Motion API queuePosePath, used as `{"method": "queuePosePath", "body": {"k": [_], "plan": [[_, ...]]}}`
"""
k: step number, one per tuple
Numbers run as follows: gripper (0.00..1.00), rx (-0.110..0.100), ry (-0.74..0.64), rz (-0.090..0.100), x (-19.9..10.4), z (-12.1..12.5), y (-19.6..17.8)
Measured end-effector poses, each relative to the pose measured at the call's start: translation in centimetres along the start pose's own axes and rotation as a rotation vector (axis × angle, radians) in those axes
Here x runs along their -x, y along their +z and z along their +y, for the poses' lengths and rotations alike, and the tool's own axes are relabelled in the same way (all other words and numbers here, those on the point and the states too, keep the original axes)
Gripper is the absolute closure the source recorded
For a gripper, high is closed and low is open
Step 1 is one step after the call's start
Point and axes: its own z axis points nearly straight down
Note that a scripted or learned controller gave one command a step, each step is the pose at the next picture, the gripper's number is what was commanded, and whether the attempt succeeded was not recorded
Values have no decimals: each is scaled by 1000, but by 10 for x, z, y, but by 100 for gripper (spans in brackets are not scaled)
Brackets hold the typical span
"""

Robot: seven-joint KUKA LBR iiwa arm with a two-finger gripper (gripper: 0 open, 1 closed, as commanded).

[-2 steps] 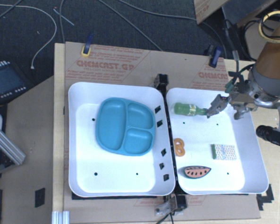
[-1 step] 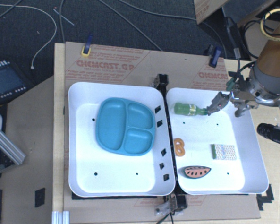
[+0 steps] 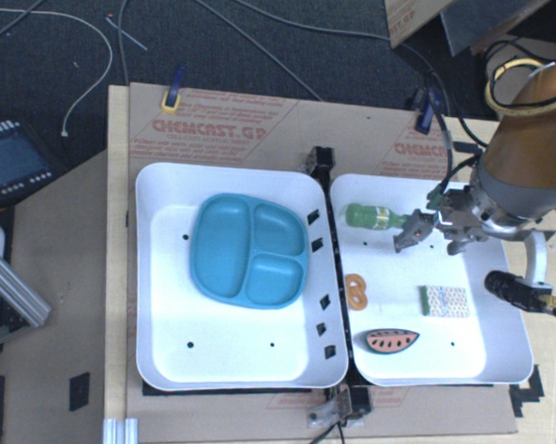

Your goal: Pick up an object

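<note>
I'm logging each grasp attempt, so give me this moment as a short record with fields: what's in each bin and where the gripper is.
left bin: blue divided plate
right bin: green bottle, pretzel, watermelon slice, green-edged sponge
gripper: over the right bin, just right of the green bottle
grasp: nothing seen between the fingers

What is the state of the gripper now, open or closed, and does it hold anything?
Gripper: jaws open, holding nothing; it hangs over the right bin, just right of the green bottle.
</note>
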Motion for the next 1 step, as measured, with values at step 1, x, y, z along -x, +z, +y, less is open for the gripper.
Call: {"method": "queuePosePath", "body": {"k": [1], "plan": [[0, 2, -1, 0, 2, 6, 45]]}}
